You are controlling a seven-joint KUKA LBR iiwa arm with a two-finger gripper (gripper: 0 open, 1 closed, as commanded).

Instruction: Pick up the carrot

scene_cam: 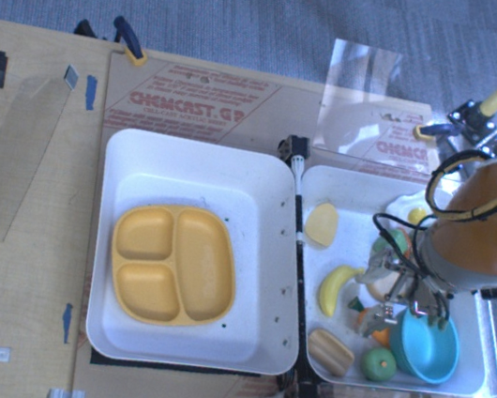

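Over the right bin, jaws state unclear; left bin holds yellow tray

The gripper is covering most of the carrot, leaving an orange sliver showing beside the blue bowl. Its fingers are blending into the clutter, their spacing unreadable. The arm is running off the right edge.

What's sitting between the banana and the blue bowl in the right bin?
In the camera view, the gripper hangs between the banana and the blue bowl, with a bit of orange, likely the carrot, just below it.
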